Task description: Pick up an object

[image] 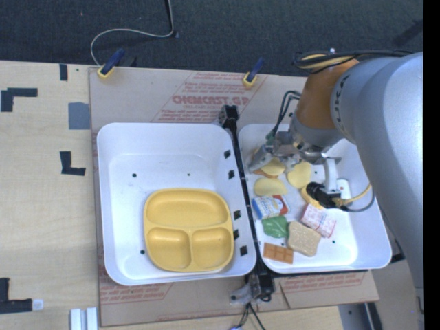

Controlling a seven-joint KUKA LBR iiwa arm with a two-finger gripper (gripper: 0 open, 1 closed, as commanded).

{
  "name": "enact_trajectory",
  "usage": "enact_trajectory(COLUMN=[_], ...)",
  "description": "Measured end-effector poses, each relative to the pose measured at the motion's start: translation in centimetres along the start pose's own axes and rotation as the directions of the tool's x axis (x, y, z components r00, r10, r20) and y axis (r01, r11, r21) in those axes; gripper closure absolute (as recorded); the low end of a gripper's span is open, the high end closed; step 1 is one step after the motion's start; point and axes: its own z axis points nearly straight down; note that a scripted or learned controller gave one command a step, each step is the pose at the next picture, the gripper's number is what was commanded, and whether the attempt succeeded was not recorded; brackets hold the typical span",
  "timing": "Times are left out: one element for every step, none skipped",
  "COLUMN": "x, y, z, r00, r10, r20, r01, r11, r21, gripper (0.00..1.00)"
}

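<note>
Gripper (275, 155) of your arm sits low over food items (289, 212) in the right bin (371, 253); its grip can't be told.

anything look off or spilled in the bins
Nothing looks spilled or damaged. The yellow tray lies flat in the left bin; the toy food is jumbled loosely in the right bin, all inside its walls.

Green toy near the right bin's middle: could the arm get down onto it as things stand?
Probably yes. The green toy lies uncovered from above, though a packet and a cracker crowd its sides, and the gripper is nearby.
</note>
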Motion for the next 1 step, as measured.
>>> enact_trajectory(x=[0.15], y=[1.61], z=[0.05], r00=[1.0], r10=[0.0], r20=[-0.002], r01=[0.0], r11=[1.0], r21=[0.001], gripper=[0.0])
